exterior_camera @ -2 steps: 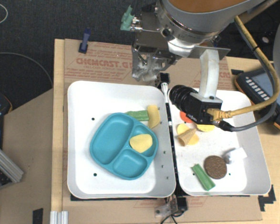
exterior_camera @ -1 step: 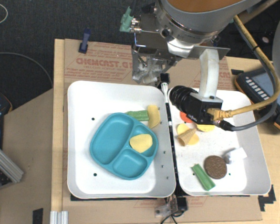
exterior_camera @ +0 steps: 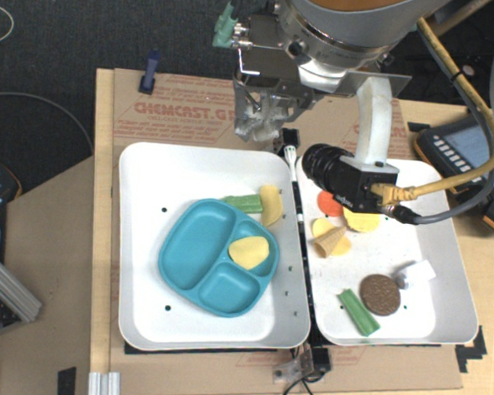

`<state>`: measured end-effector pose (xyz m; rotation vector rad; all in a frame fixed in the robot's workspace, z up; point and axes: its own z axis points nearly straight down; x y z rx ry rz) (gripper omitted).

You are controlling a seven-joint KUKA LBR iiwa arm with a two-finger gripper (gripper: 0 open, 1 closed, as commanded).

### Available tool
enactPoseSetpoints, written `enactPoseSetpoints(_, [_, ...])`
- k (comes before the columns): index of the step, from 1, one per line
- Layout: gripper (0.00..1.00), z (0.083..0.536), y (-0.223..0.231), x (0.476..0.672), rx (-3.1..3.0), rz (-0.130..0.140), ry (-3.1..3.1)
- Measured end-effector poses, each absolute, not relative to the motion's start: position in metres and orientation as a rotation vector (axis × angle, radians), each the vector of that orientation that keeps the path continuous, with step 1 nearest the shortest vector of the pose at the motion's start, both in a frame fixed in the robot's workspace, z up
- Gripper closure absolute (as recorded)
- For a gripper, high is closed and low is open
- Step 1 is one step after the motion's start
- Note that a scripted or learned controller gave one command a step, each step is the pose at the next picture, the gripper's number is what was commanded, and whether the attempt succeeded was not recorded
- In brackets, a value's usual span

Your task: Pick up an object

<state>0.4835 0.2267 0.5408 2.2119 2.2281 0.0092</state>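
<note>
A yellow piece [exterior_camera: 248,251] lay in a compartment of the blue divided tray [exterior_camera: 198,246] in the left bin [exterior_camera: 139,227], lower centre of the frame. The jaws [exterior_camera: 261,117] hung well above it at upper centre, over the bin's far rim; whether they were open could not be told.

Grey arm [exterior_camera: 353,14] with orange band, silvery metal hand [exterior_camera: 259,117], tan cable [exterior_camera: 451,177]
</note>
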Motion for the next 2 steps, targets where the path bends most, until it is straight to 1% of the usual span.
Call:
enactPoseSetpoints(1, [1.0,0.35,0.204,0.499,2.229,-0.019,2.22])
enactPoseSetpoints(2, [1.0,0.261,0.165,0.563,2.229,-0.009,2.216])
